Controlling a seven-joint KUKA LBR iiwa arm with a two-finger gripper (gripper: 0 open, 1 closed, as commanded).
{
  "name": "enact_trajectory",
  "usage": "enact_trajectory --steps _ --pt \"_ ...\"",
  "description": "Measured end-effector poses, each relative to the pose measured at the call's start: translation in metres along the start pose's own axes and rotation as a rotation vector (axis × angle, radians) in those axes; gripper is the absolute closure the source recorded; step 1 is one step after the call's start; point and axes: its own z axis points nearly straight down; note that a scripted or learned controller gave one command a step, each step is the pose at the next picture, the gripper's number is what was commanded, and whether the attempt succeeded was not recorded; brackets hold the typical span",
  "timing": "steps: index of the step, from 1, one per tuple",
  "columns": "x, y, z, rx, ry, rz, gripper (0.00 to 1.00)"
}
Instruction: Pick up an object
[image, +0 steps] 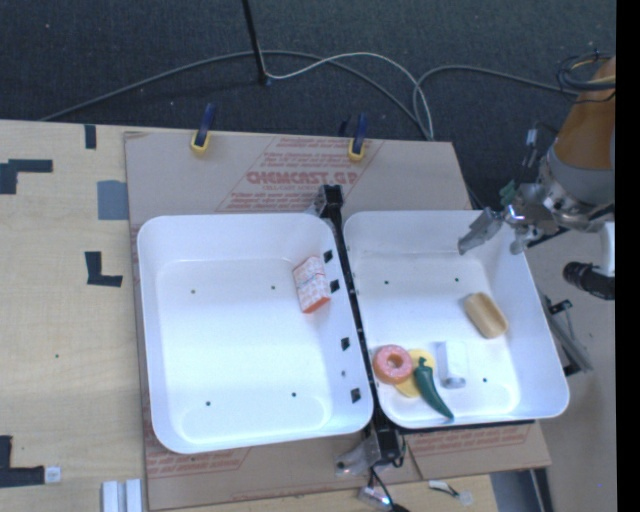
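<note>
The arm's hand (497, 228) hovers over the far right corner of the right white bin (520, 300). That bin holds a tan bread-shaped block (485, 315), a pink-iced doughnut (392, 364), a green pepper (432, 388) and a small clear cup (452, 366); an orange-and-white box (312, 284) lies in the left white bin (170, 300).

The grey KUKA arm with its orange band (588, 125) reaches in from the right edge; its wrist sits high; the two-finger metal gripper (487, 230) points down and to the left, nothing between its fingers.
</note>
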Motion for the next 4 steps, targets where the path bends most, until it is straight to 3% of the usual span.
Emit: enact_trajectory --steps 1,3,4 --pt "0.000 0.002 -0.005 -0.008 -0.002 -0.001 0.00" --pt "0.001 -0.019 0.098 -0.004 -0.001 -0.001 0.00" --pt "0.002 -0.018 0.121 -0.007 -0.002 -0.002 0.00"
